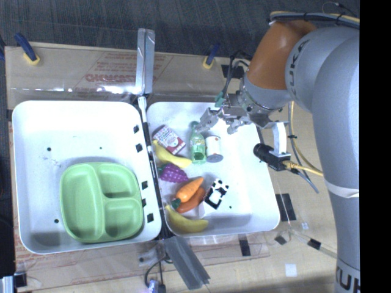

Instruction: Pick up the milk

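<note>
- The claw (214,116) hangs over the back of the right bin (256,191), just behind the green bottle (198,145). Its fingers look slightly apart with nothing between them, though the view is too small to be sure.
- The milk is probably the small black-and-white carton (215,195), lying tilted in front of the green bottle and touching the carrot (190,190). It is apart from the claw, so the reach is not yet lined up, I judge.
- Around the bottle: a red-and-white box (169,138) to its left, a white can (213,148) touching its right, bananas (172,157) and grapes (173,174) crowded nearer the front.
- Left of the bottle, the other bin (36,133) holds a green divided plate (102,200).
- Both bins sit on a cardboard-covered desk (91,66); dark floor lies behind.
</note>
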Robot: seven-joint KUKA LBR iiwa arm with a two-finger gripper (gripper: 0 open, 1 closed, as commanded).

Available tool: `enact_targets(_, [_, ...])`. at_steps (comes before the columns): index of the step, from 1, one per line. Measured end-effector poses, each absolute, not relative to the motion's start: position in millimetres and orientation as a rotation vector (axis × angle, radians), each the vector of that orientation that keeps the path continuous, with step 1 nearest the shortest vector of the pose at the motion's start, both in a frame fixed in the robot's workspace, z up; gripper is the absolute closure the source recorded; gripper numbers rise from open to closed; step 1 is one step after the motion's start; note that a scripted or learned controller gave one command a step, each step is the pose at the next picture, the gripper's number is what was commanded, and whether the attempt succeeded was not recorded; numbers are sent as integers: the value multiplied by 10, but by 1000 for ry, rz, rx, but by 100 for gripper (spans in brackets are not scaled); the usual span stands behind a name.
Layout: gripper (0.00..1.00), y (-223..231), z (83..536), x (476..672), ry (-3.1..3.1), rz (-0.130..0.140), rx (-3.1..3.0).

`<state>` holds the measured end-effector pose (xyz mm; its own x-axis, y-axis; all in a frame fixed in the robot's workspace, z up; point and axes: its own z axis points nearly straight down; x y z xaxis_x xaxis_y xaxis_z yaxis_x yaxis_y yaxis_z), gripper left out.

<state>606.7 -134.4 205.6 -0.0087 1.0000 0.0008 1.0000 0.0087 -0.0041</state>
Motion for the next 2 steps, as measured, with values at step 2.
enact_targets(2, [0,-1757,921,4772,-2263,0,-2180])
